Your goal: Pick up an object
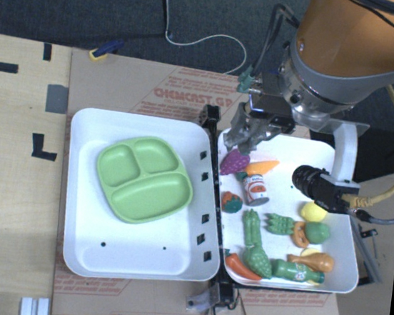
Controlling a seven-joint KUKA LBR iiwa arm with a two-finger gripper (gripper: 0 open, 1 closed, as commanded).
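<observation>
My gripper (240,146) hangs over the far left corner of the right bin (341,240), under the big grey and orange arm. It is shut on a purple toy fruit (234,162), which hangs from the fingertips and overlaps the bin's left wall. Below it in the right bin lie a small red-and-white can (255,188), an orange carrot piece (264,166) and a round teal-and-red toy (231,202).
Further toy food fills the right bin's near half: a green vegetable (251,230), a yellow lemon (313,212), a green bottle (297,272) and an orange drumstick (315,260). The left bin (77,245) holds a green divided plate (144,178). A black camera part (319,186) juts over the right bin.
</observation>
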